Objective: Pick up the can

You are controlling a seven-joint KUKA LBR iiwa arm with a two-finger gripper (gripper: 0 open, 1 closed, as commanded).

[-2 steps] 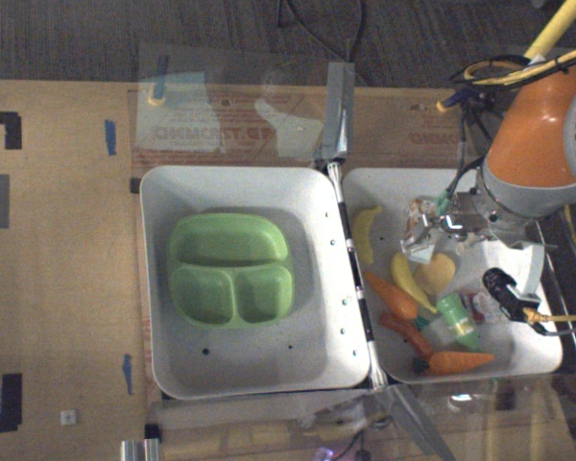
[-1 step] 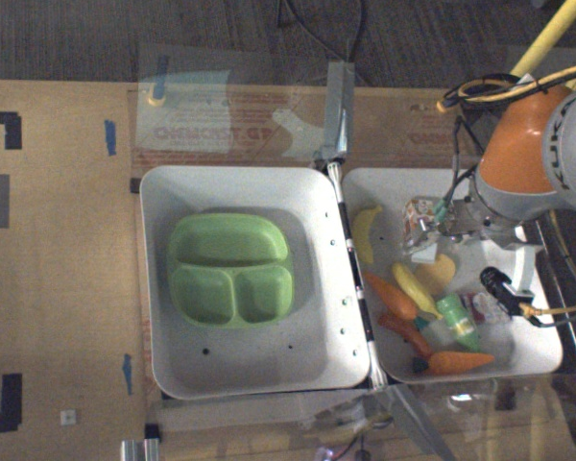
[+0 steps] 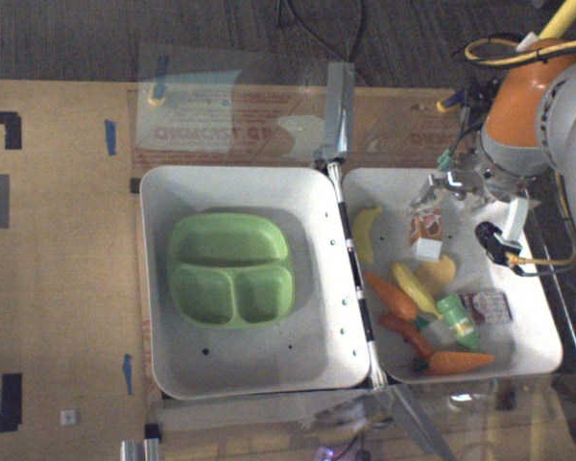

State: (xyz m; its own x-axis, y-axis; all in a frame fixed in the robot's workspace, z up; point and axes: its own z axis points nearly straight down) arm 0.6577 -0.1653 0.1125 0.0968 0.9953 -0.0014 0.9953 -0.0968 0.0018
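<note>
The can [image 3: 489, 306] lies on its side in the right bin [image 3: 542, 349], near the right wall; it is small, with a dark red and white label. My gripper [image 3: 436, 196] hangs over the far part of that bin, up and to the left of the can and well apart from it. Right under the gripper stands a small orange and white carton [image 3: 425, 234]. Whether the gripper touches the carton cannot be made out.
The right bin also holds a banana [image 3: 365, 232], a yellow piece [image 3: 415, 287], a green bottle [image 3: 457, 319] and carrots [image 3: 392, 297] [image 3: 460, 361]. A green divided plate [image 3: 231, 268] sits in the left bin [image 3: 163, 353]. A metal divider [image 3: 337, 113] runs between the bins.
</note>
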